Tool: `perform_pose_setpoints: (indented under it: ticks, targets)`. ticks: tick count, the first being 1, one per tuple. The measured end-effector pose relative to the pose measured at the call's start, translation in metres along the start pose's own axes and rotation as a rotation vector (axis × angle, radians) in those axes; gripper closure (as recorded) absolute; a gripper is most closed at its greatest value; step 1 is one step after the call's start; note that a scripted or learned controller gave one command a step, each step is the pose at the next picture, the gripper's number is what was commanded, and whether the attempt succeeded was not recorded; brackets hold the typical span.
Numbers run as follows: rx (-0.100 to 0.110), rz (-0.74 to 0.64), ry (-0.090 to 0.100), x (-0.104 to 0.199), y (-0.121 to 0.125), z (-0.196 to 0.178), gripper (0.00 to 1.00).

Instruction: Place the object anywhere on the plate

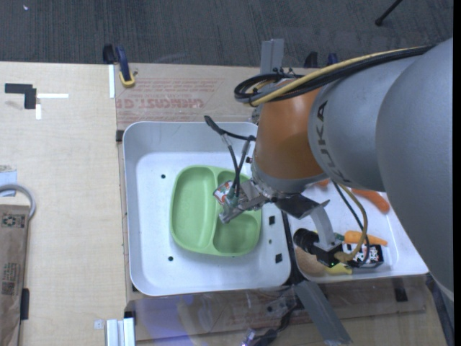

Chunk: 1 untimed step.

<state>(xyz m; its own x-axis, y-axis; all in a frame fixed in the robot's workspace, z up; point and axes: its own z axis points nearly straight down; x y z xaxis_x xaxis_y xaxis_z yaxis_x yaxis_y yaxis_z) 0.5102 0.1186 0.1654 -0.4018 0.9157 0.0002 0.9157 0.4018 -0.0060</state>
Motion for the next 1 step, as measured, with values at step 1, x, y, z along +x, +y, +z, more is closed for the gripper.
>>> perform_pose_setpoints:
  ticks: [1]
  targets:
    - [0.000, 0.000, 0.000, -0.0001, 0.0001, -0.0001, 0.00]
